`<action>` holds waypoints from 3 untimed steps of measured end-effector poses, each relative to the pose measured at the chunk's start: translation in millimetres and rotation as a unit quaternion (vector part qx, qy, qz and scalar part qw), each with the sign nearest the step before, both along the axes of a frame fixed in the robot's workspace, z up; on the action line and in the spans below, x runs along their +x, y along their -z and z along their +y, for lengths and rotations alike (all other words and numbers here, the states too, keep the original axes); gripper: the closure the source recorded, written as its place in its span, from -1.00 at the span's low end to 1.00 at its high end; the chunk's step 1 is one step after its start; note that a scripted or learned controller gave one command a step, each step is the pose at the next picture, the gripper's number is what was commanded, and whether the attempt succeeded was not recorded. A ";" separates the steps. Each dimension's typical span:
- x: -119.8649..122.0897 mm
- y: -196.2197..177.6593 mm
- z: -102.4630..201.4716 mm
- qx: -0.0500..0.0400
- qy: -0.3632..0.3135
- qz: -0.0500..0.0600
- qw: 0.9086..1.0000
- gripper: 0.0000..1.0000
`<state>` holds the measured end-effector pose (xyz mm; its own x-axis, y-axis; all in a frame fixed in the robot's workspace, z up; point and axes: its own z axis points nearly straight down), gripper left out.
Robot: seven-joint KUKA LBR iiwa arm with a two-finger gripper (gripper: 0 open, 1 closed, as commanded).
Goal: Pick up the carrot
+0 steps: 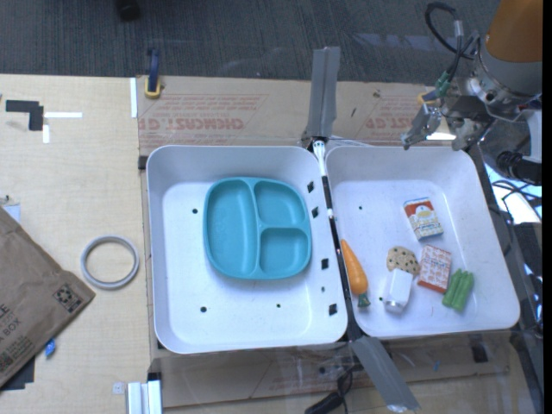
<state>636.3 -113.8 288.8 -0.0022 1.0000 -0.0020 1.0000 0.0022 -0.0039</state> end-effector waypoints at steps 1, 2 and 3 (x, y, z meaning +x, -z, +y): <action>-20.3 64.5 88.0 0.000 0.010 0.000 1.000 -1.00; 15.4 45.2 125.8 0.000 -0.069 -0.002 0.998 -1.00; 19.9 38.7 92.3 0.000 -0.050 -0.002 0.999 -1.00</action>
